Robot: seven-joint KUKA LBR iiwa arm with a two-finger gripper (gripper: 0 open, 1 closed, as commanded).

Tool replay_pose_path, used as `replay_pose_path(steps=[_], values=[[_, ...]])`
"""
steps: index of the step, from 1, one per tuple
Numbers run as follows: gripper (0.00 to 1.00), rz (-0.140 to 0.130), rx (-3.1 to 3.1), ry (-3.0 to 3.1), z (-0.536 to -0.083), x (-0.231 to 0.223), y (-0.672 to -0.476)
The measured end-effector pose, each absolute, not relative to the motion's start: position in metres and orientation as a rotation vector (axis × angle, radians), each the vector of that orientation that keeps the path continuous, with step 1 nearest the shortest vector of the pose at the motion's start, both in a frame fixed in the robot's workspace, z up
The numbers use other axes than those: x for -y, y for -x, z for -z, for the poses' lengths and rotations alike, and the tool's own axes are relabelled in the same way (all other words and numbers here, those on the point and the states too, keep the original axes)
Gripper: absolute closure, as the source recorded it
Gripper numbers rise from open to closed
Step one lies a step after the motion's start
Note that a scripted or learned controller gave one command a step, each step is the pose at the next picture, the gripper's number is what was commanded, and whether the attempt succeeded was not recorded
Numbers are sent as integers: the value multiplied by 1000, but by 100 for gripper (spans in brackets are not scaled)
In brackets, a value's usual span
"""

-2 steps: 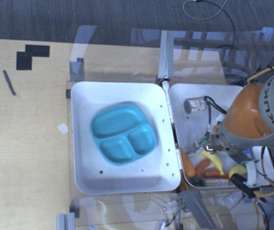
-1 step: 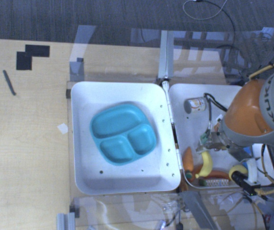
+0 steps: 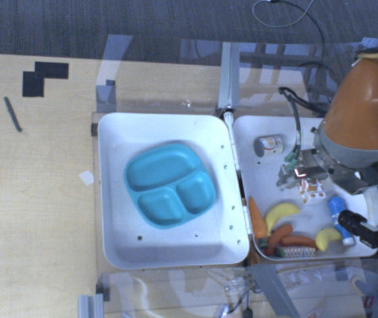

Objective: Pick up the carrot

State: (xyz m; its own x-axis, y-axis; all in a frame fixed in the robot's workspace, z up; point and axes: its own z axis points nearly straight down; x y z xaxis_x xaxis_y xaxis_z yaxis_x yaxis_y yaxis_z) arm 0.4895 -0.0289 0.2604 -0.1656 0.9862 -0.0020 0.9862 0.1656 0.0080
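Note:
The carrot (image 3: 257, 218) is orange and lies along the left wall of the right bin (image 3: 241, 138), near its front corner, pointing away from the camera. My gripper (image 3: 294, 172) hangs over the middle of the right bin, above and to the right of the carrot, well apart from it. The arm's orange band (image 3: 364, 105) fills the right side above it. Nothing shows between the fingers.
The left bin (image 3: 109, 197) holds a blue divided plate (image 3: 169, 184). In the right bin lie a small can (image 3: 269, 144), a red-and-white carton (image 3: 312, 188), two yellow bananas (image 3: 283, 211), red sausages (image 3: 288, 237) and a blue bottle (image 3: 336, 207).

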Motion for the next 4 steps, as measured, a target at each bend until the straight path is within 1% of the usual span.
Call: replay_pose_path(steps=[1, 2, 3, 4], values=[[100, -3, -2317, -2119, -184, -23, -488], [100, -3, -2047, -2382, -202, -83, -487], [100, -4, -2361, -2068, -196, 6, -488], [100, -27, -2620, -1703, -117, -131, -493]])
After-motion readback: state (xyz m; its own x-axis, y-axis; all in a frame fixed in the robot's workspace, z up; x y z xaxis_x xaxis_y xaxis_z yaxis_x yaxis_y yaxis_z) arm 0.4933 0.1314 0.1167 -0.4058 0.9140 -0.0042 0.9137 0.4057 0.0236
